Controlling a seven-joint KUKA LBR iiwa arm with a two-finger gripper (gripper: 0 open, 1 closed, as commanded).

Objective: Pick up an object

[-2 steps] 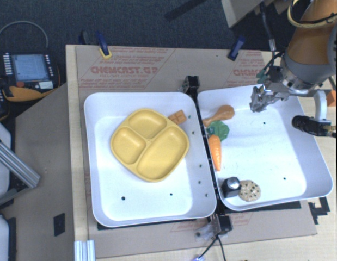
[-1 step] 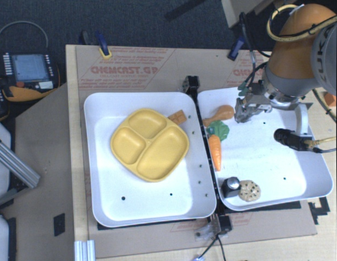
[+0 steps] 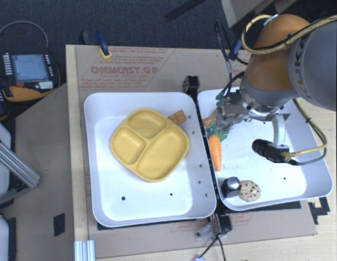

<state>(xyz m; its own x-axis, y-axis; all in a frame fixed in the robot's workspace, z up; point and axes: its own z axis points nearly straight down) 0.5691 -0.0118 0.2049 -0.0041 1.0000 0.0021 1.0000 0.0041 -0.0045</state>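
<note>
1. Brown cardboard [image 3: 130, 69] is covering the bench, and two shallow white bins are sitting on it side by side, with dark floor lying beyond.
2. Claw [image 3: 222, 125] is hanging low over the upper left corner of the right bin [image 3: 315, 178], at the end of the grey arm [image 3: 315, 53] with the orange band. Whether it is released or clenched cannot be told from this angle.
3. Carrot [image 3: 214, 152] is lying along the right bin's left wall, just below the claw in the view. Its green top [image 3: 210, 125] is pointing up toward the claw, and contact between the two cannot be told.
4. Cookie [image 3: 249, 190] and a small round black-and-silver thing [image 3: 231, 185] are resting side by side near the right bin's front edge, well apart from the claw.
5. Yellow divided plate [image 3: 150, 144] is sitting in the middle of the left bin [image 3: 103, 200], with a small brown block [image 3: 177, 117] lying just beside its upper right rim.
6. Handheld screen [image 3: 28, 72] is resting off the bench at the far left.
</note>
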